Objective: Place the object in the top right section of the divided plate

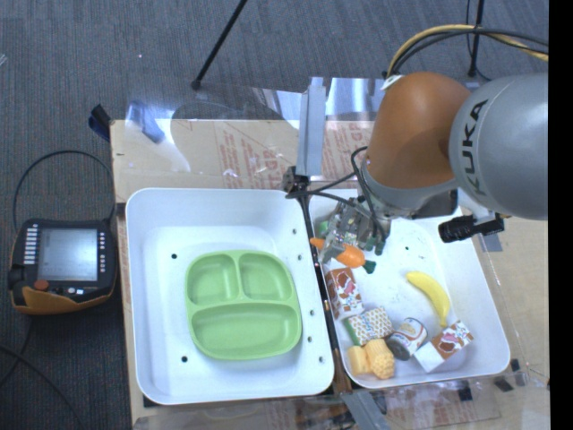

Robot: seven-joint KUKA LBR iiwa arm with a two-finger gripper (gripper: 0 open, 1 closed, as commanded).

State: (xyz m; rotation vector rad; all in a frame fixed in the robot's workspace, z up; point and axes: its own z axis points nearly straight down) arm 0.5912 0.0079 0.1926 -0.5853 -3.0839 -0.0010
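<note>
The green divided plate (242, 330) lies in the left bin (157, 240), its top right section (265, 279) bare. My gripper (354, 233) hangs over the near-left corner of the right bin (398, 262), close to the wall between the bins. An orange carrot-like toy (350, 256) sits right under the gripper's tip, touching or nearly touching it. I cannot tell whether the toy is held or rests on the bin floor. The grey and orange arm (421, 137) covers the back of the right bin.
In the right bin lie a yellow banana (431, 294), a printed carton (343, 292), a checked box (369, 323), a yellow corn piece (376, 358), a small can (410, 334) and a red and white box (452, 339). A control pendant (63, 262) rests left of the bench.
</note>
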